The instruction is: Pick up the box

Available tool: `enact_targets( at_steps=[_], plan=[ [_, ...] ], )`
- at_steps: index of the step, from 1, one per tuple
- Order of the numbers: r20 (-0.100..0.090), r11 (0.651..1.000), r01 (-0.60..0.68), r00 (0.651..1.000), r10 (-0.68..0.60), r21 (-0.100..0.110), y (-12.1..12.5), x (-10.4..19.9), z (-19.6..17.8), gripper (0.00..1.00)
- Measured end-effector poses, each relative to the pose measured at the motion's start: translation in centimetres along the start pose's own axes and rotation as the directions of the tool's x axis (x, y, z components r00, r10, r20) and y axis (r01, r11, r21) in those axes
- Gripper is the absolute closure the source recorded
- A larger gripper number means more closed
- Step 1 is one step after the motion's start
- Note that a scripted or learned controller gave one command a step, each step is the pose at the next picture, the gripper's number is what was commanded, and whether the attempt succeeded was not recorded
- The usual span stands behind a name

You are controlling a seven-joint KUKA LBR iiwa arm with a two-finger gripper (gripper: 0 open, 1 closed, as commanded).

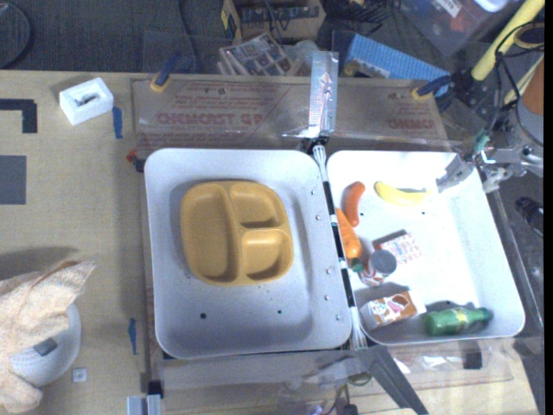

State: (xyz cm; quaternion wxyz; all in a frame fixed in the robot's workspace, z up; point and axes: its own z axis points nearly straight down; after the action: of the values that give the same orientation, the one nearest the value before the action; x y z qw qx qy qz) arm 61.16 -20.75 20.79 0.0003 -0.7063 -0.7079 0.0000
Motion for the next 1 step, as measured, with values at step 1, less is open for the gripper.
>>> enact_targets(
  at_steps=[1],
  plan=[
    [0.003,0.989,0.147,0.989,-0.146,-0.007,-2.63,3.95,12.05,0.00]
  ],
)
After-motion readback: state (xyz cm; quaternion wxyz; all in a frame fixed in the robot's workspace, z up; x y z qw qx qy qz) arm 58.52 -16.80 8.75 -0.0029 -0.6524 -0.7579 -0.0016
